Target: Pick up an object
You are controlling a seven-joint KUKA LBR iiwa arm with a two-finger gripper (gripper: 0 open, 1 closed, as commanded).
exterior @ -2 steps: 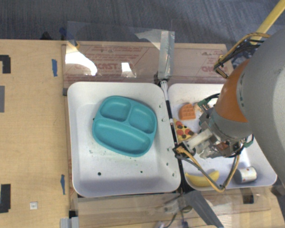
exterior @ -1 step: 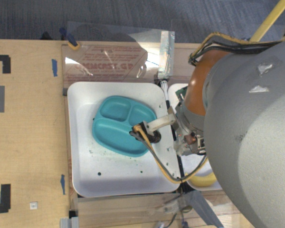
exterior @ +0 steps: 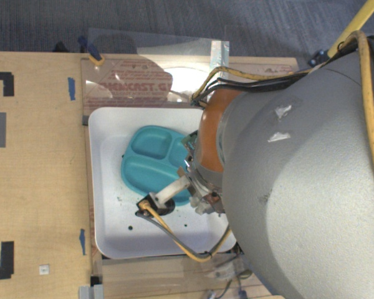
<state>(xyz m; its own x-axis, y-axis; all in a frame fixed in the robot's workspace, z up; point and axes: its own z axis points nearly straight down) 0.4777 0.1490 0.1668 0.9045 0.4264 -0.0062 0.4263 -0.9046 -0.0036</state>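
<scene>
Lying in the white bin (exterior: 106, 185) was a teal plate (exterior: 153, 161), smooth and matte, rounded at the corners and pressed into shallow compartments with soft ridges between them. It sat a little tilted toward the bin's right half, its right edge hidden under the arm (exterior: 299, 167). The bin was shallow, glossy plastic with rounded corners, and a few dark specks (exterior: 131, 228) dotted its floor. The bulky grey arm, with an orange band (exterior: 209, 136) above the wrist, covered the right of the view and hid everything beneath it. The gripper (exterior: 202, 201) hung at the plate's lower right edge, mostly hidden by the wrist; whether it was open or closed could not be told, and nothing showed it gripping the plate. Behind the bin a clear plastic sheet (exterior: 131, 83) with faded red print caught the light. The table (exterior: 31, 167) was pale brown board marked with blue tape (exterior: 70, 87). Beyond it lay grey carpeted floor (exterior: 174, 5).
</scene>
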